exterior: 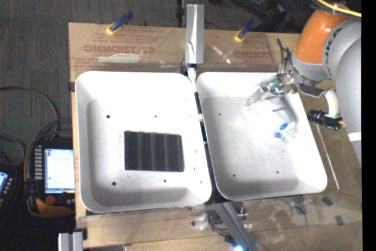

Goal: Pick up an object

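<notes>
Two shallow white bins sit side by side on the bench, the left bin (88, 126) holding a dark ribbed rectangular block (154, 151) that lies flat near its middle. The right bin (235, 173) holds a small clear object with blue markings (284, 130), perhaps a bit of plastic packaging, though it is too small and pale to name with confidence. It lies on the bin floor toward the right wall, a little past the middle.

The arm (346, 62) comes in from the right, its orange band (317, 38) above the bin's upper right corner. The gripper (262, 93) hangs over the upper right part of the right bin, its pale, shiny fingers pointing left and downward. Whether they are parted or closed cannot be told against the white plastic, and nothing can be made out between them. The clear object lies apart from the gripper, below and slightly right of it.

Behind the bins a brown cardboard sheet (129, 47) is fixed with two blue and yellow clamps (119, 23). A grey upright post (194, 35) stands between the bins at the rear. A teach pendant (53, 176) rests on the floor at left.
</notes>
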Controlling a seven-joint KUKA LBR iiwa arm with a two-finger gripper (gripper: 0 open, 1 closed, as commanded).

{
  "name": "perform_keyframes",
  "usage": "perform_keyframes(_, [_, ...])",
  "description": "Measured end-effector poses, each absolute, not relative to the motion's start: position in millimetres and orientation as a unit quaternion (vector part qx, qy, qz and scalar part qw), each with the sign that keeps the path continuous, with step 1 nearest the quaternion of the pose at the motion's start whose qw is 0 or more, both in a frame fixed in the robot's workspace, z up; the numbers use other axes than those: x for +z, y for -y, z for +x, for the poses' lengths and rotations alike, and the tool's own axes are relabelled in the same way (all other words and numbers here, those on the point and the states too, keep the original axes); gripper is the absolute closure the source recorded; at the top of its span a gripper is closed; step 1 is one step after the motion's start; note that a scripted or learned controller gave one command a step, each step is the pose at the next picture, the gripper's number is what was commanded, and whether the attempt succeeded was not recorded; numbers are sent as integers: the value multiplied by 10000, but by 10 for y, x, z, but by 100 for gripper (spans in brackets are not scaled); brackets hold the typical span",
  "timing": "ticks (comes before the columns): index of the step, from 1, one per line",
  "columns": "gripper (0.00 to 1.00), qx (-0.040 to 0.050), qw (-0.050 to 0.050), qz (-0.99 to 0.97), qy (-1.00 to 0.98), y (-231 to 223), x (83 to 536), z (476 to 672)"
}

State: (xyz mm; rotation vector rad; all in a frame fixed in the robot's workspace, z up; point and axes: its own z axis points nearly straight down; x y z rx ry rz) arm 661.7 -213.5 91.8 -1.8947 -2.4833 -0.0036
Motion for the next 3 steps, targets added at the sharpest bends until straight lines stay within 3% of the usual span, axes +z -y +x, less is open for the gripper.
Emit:
perform_keyframes(1, [0, -10, -1, -6123, 7906, 2189, 1104, 6406])
perform_keyframes(2, [0, -66, -68, -5806, 8142, 2155, 928, 5943])
perform_keyframes(3, [0, -28, -54, -5955, 8033, 2109, 909, 6428])
